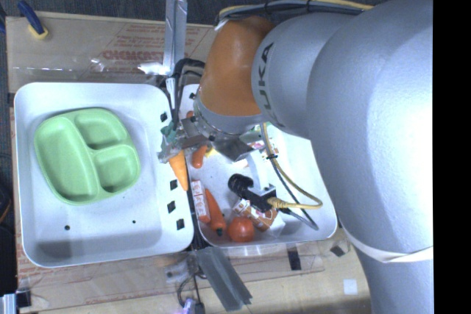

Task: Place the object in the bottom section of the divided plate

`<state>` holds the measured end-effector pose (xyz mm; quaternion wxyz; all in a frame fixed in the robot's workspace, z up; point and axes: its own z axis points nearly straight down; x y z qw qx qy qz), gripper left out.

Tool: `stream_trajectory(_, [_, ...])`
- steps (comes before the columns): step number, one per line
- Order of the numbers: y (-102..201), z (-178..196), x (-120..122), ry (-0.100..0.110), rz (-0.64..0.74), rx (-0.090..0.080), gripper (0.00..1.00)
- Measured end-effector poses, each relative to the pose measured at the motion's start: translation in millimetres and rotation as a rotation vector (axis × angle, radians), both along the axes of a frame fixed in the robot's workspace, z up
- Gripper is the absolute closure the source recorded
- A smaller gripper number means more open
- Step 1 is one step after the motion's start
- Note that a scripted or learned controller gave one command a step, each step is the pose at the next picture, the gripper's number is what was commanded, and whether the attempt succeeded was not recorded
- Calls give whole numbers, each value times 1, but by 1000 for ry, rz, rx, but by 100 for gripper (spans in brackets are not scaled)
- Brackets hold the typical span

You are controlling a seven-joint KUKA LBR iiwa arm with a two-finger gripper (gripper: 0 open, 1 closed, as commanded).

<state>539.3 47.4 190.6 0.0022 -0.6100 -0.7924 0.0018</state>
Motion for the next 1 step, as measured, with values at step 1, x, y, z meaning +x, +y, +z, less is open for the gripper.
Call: stream_trajectory(1, [69, 43, 11, -2, 22, 0, 100])
